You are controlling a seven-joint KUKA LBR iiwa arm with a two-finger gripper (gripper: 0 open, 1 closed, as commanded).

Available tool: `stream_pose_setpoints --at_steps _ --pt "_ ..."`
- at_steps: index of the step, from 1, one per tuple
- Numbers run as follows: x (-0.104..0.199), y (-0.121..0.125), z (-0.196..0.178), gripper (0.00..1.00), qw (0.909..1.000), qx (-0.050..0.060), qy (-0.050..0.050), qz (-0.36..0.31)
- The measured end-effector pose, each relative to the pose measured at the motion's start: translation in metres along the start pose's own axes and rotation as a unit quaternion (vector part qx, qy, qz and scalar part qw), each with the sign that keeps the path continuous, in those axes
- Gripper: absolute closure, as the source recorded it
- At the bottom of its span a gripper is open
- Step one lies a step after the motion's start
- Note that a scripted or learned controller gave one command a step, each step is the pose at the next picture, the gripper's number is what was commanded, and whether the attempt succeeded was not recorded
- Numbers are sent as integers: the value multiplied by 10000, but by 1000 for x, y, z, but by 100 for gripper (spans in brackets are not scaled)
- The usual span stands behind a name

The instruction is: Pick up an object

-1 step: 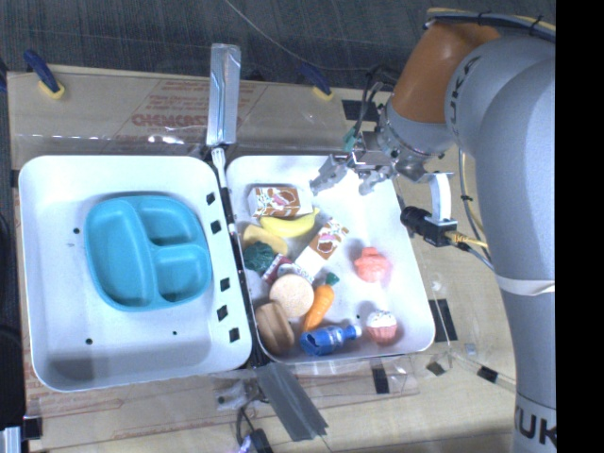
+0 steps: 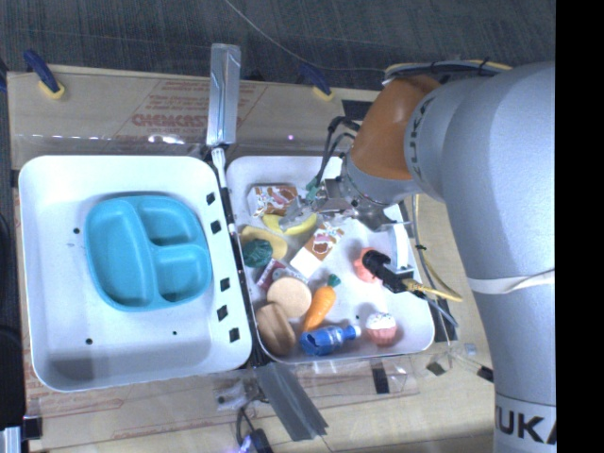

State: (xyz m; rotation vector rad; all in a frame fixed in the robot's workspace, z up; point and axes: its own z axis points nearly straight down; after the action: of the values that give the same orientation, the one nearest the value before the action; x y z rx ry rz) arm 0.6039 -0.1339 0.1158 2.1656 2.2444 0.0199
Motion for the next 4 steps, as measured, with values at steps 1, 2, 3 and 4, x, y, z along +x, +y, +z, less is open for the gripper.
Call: stream_pose_setpoints --at_steps 1,2,3,4 --pt "-23 36 22 0 9976 105 39 -687" --pt "16 53 22 0 9743 123 31 -2249" --pt "-21 -65 7 0 9755 121 55 -2196" --pt "23 -19 -43 0 9469 93 68 -3214"
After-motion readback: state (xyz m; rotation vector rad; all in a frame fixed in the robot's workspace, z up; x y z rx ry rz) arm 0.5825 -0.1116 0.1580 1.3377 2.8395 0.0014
